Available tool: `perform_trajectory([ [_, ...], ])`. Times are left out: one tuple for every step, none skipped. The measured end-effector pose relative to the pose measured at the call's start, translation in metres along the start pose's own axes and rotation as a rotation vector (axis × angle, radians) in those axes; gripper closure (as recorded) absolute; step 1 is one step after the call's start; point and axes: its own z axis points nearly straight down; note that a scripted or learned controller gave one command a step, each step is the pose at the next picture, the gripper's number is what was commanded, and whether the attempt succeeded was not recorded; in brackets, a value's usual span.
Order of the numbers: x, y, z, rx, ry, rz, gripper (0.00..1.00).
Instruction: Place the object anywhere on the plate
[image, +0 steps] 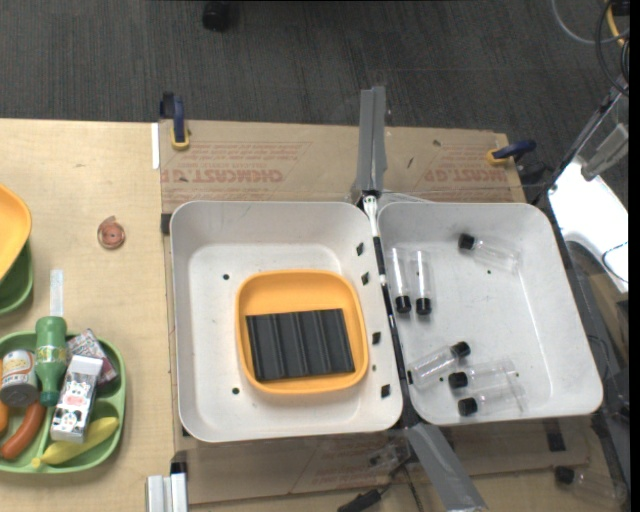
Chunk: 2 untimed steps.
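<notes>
Robotics lab bench: two white bins (190, 330) on cardboard (270, 165) held by clamps (175, 120), clear vials (410, 280) loose in right bin, toy food on green tray (105, 425), grey carpet (300, 50), cables (600, 30) at top right

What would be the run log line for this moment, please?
left bin: orange plate with dark ribbed insert | right bin: six clear vials, black caps, lying apart | nothing on plate yet
</notes>
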Motion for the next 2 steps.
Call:
perform_trajectory([
  [-0.004, 0.009, 0.039, -0.003, -0.003, -0.326, 0.00],
  [-0.002, -0.001, 0.013, -0.002, -0.001, -0.617, 0.00],
])
